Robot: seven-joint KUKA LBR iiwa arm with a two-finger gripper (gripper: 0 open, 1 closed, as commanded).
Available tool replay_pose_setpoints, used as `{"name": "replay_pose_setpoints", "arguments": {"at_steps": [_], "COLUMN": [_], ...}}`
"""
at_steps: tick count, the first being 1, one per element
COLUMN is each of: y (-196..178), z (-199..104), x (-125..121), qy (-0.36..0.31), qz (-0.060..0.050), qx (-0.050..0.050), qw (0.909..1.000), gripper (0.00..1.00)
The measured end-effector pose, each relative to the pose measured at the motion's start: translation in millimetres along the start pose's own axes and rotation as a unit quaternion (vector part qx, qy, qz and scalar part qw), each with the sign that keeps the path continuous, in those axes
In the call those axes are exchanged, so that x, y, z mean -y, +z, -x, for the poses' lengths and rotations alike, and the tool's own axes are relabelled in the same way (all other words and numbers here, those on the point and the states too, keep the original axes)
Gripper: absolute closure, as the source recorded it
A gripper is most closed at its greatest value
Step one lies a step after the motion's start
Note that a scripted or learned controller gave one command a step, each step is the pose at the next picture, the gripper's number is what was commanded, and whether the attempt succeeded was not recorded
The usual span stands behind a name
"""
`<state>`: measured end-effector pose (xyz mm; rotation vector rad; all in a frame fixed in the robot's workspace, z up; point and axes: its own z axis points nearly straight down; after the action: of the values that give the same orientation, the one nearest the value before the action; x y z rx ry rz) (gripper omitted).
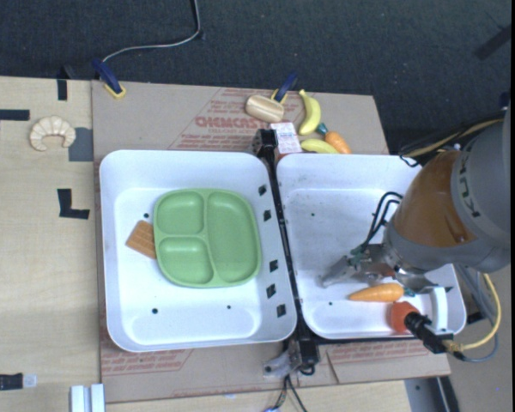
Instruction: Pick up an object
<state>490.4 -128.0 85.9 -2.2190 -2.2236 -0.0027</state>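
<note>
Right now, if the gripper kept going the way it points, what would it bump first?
Probably the bare floor of the right bin. The gripper points left, past the carrot; beyond it stands the bin's left wall. Depth is hard to judge.

The arm [481, 187] is a thick, rounded grey tube with smooth casing. Part of a dark printed letter shows on its grey shell near the upper end. Above the wrist sits a broad orange band [429, 209], glossy and curved like a collar. Thin black cables [382, 217] loop along the orange part down toward the wrist. The pincer [339, 273] is slim, metallic grey, with narrow fingers; whether they are parted is unclear.
</note>
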Motion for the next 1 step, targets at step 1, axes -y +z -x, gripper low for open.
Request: {"name": "replay_pose_setpoints", "arguments": {"at_steps": [1], "y": [-57.0], "z": [75.0], "x": [-81.6], "qy": [0.001], "qz": [0.0], "qx": [0.002], "qw": [1.0], "gripper": [0.0]}}
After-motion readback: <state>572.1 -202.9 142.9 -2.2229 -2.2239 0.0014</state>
